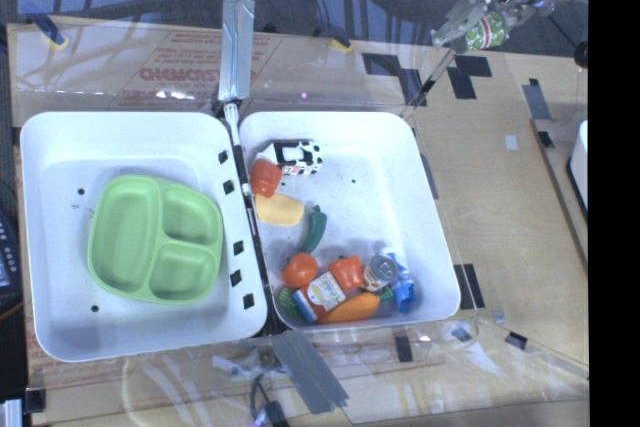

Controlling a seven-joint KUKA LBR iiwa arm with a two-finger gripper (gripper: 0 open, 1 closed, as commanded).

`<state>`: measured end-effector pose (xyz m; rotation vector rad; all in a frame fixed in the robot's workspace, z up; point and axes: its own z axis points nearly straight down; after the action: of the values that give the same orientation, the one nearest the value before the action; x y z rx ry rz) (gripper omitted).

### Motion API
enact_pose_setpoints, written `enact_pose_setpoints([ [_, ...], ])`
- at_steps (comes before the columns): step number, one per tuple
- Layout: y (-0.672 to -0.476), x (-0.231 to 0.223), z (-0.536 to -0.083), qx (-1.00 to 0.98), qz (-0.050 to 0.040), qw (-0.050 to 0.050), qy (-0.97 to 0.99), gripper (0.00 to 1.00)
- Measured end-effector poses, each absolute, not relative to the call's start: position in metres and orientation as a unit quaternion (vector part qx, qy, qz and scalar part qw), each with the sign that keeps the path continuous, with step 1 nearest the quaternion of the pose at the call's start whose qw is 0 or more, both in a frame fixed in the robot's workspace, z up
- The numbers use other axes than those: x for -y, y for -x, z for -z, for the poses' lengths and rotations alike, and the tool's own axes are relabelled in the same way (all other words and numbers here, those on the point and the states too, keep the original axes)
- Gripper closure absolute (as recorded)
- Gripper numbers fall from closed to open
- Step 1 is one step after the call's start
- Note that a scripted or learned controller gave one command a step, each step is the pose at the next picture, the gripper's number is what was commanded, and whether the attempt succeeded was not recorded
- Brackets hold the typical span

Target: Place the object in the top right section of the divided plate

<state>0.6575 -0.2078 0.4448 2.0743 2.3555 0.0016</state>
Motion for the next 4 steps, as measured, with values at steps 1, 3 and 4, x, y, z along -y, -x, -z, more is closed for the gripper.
enact_pose_setpoints([
  [1, -0.659, 0.205, -0.453, -0.754, 0.0007, 0.000, -0.657, 1.00],
  [3, -0.661, 0.199, -0.473, -0.760, 0.0015, 0.000, -0.650, 1.00],
  [4, -0.663, 0.196, -0.483, -0.763, 0.0018, 0.000, -0.646, 1.00],
])
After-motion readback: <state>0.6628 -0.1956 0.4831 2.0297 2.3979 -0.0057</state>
